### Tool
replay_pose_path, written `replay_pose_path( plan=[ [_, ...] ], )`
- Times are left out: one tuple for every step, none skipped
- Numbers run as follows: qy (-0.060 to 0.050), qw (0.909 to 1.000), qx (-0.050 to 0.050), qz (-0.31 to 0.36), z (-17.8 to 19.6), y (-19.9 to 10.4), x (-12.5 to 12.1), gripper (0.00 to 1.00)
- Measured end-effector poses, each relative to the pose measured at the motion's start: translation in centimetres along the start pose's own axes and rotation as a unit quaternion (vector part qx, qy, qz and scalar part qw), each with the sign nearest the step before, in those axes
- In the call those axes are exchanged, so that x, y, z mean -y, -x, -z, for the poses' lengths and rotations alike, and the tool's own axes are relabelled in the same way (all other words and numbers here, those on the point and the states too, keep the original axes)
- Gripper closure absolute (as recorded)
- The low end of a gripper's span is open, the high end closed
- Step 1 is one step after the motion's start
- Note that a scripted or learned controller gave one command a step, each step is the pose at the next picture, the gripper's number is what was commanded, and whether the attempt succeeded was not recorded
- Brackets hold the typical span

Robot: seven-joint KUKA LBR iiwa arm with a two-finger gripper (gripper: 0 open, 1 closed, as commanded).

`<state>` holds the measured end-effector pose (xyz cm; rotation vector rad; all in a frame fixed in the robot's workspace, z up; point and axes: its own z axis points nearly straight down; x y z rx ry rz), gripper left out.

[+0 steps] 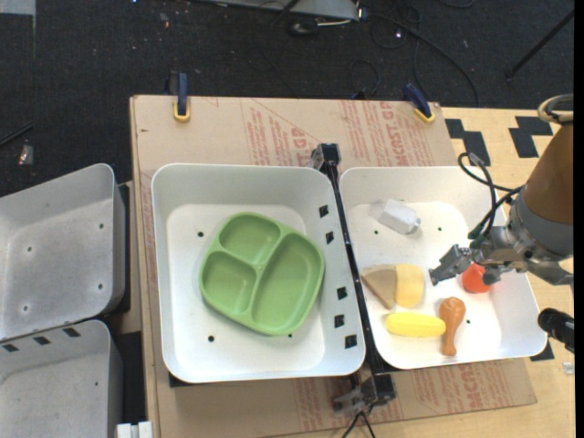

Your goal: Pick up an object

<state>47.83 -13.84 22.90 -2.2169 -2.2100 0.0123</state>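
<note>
- The dark two-finger pincer [453,265] hangs over the right white bin [511,340], near its right wall; I cannot tell how its grip stands.
- A small red-orange round object [475,279] lies just beside it, toward that wall.

From my feed the scene is brightly and evenly lit from overhead, so the two shallow white plastic bins [351,354] come close to washing out and their inner walls show only faint grey shading. I see short, soft shadows tucked right under the green three-compartment plastic plate [263,272], while the dark floor beyond the brown cardboard-topped bench [265,135] falls nearly black with speckled glints. Focus is fair in the middle, but the picture is slightly soft and grainy throughout.
</note>
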Motion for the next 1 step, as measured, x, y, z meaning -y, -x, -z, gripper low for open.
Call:
replay_pose_path(
  plan=[
    [0.006, 1.0000, 0.001, 0.002, 0.60, -0.05, -0.26, 0.00]
  ],
)
